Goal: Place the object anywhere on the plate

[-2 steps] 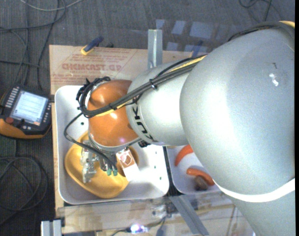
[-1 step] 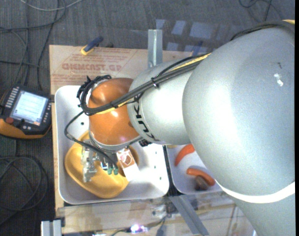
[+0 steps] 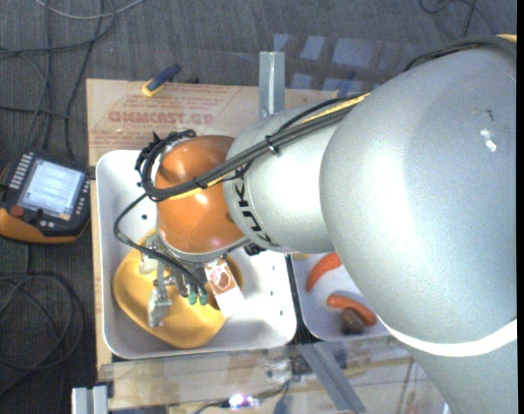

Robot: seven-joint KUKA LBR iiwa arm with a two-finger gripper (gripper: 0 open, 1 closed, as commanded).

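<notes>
Found the grey arm (image 3: pixel 400 197) reaching across the bench into the left shallow white bin (image 3: pixel 107 231), presumably to bring the load above its target. Located the tool (image 3: pixel 174 298) low over the round yellow plate (image 3: pixel 137 304) toward the bench's front-left corner. Could not tell whether the tool was spread or pressed together. Noted the small brown-and-white carton (image 3: pixel 223 285), judged to be the task's object, just beside the tool at the plate's right rim; could not confirm a hold. Observed orange items (image 3: pixel 324 268) in the right white bin (image 3: pixel 307 317).
</notes>
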